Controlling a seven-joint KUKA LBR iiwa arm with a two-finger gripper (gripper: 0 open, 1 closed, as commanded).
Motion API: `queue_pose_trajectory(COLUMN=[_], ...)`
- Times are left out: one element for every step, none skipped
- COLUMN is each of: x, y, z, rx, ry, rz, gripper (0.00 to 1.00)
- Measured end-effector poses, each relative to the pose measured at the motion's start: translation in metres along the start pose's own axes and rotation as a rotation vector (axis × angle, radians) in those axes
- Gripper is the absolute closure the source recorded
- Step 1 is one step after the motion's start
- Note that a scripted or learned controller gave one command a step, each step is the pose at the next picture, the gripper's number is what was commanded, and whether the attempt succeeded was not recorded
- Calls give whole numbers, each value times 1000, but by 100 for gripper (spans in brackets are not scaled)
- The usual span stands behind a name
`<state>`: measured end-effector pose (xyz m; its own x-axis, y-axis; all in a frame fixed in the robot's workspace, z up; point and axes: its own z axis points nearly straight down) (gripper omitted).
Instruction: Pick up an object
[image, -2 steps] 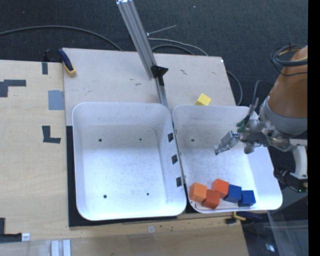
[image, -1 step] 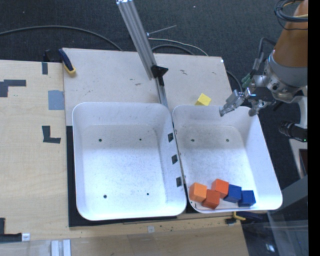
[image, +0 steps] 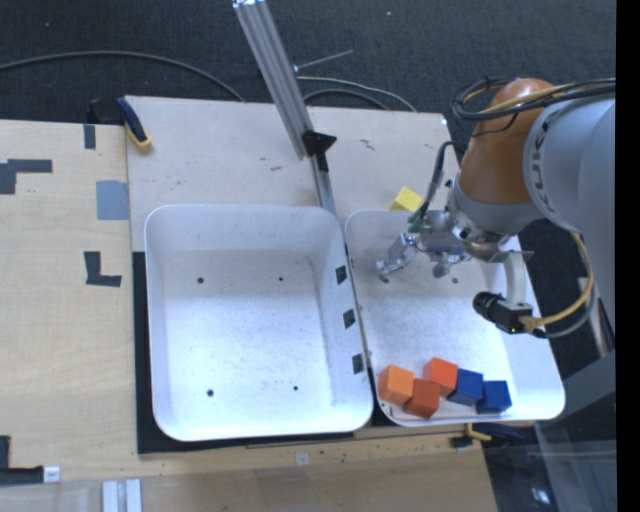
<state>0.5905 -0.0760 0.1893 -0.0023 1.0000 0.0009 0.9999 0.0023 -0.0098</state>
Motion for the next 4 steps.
queue_pose_trajectory(x=[-31,3,-30,35], y=[36,12,29,-4], z=[75,-8,45,-5], rx=[-2,-15,-6,-10], ry=[-3,0,-3,2], rz=[3,-2,2,-5], gripper=[0,0,0,0])
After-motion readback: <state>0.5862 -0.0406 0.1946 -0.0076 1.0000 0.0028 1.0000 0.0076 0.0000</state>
